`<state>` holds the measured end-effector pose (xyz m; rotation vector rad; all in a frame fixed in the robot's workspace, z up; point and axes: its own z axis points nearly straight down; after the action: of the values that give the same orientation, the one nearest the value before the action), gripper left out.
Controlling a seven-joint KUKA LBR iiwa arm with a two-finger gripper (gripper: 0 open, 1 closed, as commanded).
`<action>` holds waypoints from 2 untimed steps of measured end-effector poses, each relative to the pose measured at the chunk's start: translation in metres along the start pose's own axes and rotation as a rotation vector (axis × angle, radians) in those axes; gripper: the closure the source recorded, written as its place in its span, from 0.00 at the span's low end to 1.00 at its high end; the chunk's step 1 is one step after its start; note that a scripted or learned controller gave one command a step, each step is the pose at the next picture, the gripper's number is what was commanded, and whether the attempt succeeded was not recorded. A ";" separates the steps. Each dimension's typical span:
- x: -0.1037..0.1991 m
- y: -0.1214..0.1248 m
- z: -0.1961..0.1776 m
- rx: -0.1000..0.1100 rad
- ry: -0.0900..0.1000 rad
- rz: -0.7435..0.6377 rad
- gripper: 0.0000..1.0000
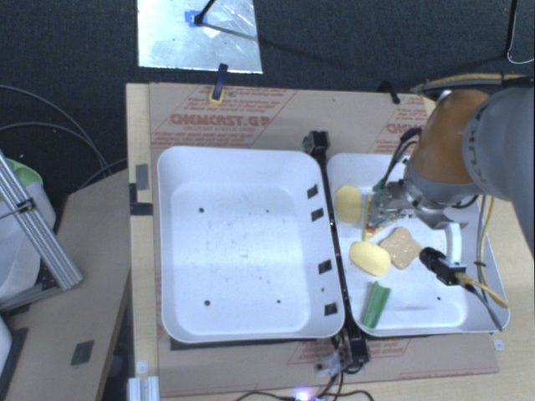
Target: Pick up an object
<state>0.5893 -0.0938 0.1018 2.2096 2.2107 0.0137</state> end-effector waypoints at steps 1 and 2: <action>0.009 -0.048 -0.003 0.021 0.007 0.001 1.00; 0.088 -0.103 -0.089 0.015 0.009 -0.010 1.00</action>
<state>0.4851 -0.0052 0.1884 2.2101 2.2335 0.0066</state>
